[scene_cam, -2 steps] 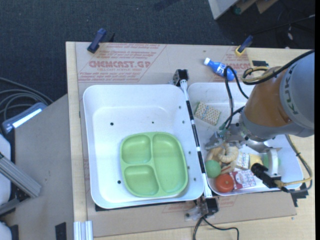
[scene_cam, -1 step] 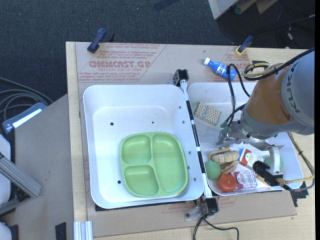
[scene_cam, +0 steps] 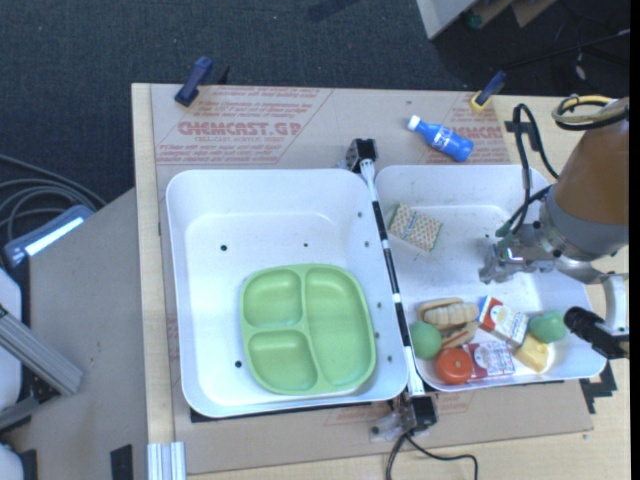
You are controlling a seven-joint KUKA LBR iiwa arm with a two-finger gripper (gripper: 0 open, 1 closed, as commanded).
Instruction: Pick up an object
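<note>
The bench sheet (scene_cam: 240,118) reads "CHEMCAST GP"; the end effector (scene_cam: 500,260) hangs above the right bin (scene_cam: 450,193), grip state indiscernible.

Your left bin (scene_cam: 200,268) holds the divided tray (scene_cam: 305,328); your right bin (scene_cam: 440,183) holds toy food (scene_cam: 480,338) along its near edge.

The arm (scene_cam: 592,183) is showing a broad orange band above a grey wrist section. Below the grey, the hand (scene_cam: 500,261) is appearing as a small cluster of dull silver metal parts. Black cables (scene_cam: 527,158) are looping along the arm's side just above the hand, running toward the wrist.
</note>
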